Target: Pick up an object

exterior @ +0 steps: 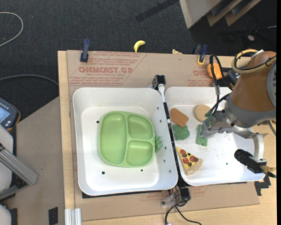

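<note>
**Gripper low over a green piece in the right bin**

While the gripper hangs this low in the right bin, the descent should stay straight, so the green piece under it is not nudged toward the broccoli-like toy just beside. I cannot tell how far the fingers are spread; they seem to touch or straddle that green piece, but nothing is visibly held. Other candidates lie near: a brown oval, a tan disc, a pizza slice.

Dark carpet floor surrounds a brown board bench, with perhaps wooden furniture beyond.
</note>
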### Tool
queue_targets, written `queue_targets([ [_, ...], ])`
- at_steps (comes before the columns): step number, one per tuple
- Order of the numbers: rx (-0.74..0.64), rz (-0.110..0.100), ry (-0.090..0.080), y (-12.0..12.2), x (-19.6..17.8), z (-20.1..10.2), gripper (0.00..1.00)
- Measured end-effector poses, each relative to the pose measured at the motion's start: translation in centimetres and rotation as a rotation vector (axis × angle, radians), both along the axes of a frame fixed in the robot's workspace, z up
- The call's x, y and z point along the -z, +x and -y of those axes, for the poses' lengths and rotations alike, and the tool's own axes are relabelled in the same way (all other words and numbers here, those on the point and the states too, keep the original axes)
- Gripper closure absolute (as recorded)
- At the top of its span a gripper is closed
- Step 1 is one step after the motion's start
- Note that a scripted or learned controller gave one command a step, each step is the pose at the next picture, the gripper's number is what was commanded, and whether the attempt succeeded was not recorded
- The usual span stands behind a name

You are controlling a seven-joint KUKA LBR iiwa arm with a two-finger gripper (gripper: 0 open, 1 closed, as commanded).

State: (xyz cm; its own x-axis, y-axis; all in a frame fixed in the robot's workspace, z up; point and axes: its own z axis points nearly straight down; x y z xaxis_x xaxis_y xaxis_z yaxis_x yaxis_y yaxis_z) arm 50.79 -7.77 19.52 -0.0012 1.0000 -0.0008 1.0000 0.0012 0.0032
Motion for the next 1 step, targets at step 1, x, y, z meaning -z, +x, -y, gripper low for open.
queue_targets([
  [1,-0.007,-0.001,0.003,-2.47,-3.72,-9.41,1.0],
])
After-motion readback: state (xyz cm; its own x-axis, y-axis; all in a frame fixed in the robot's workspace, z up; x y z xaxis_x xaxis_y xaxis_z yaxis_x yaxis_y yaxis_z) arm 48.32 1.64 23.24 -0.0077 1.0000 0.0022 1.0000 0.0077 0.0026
